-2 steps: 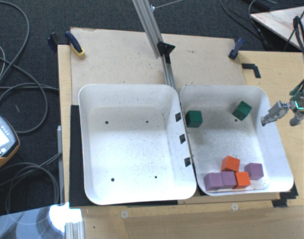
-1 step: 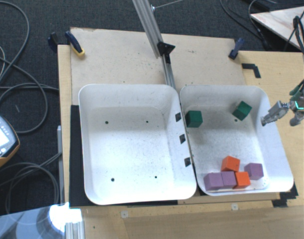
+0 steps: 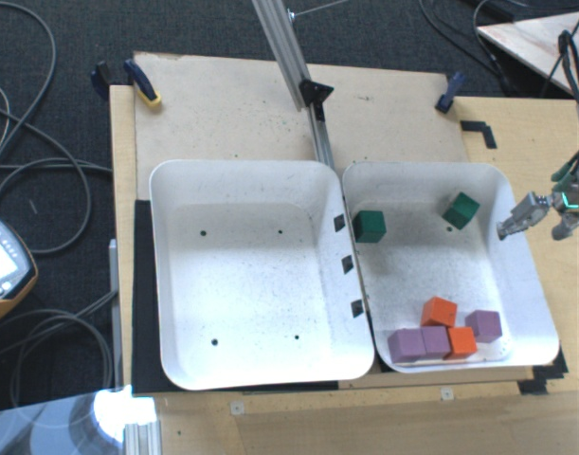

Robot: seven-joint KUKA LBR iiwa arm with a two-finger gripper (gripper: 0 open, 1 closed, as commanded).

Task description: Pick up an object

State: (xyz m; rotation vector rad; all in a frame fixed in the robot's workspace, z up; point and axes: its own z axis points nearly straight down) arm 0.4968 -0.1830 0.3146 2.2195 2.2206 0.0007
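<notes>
You have the wooden bench (image 3: 232, 112) carrying two shallow white bins side by side. The left bin (image 3: 175, 282) shows bare floor with a few small dark holes and scattered specks. The right bin (image 3: 516, 282) holds all the blocks.

A slanted metal rail (image 3: 284, 41) comes down from the top of the view and ends at the seam between the bins, where small black clips sit along the shared wall.

Blocks, right bin:
- Green block A (image 3: 370, 226), at the near-left wall, upper part of the bin.
- Green block B (image 3: 461, 210), tilted, upper right part, well apart from block A.
- Purple block, long (image 3: 419, 343), bottom edge of the bin.
- Orange block A (image 3: 441, 312), just above the long purple one.
- Orange block B (image 3: 461, 342), touching the long purple block's right end.
- Purple block, small (image 3: 484, 325), just right of the orange pair.

The gripper (image 3: 518, 218) sits at the right rim of the right bin, near green block B but apart from it. It has hold of nothing you can see; how far it is open you cannot tell at this size.

Blue clamps (image 3: 142, 81) mark the bench's far corners.
</notes>
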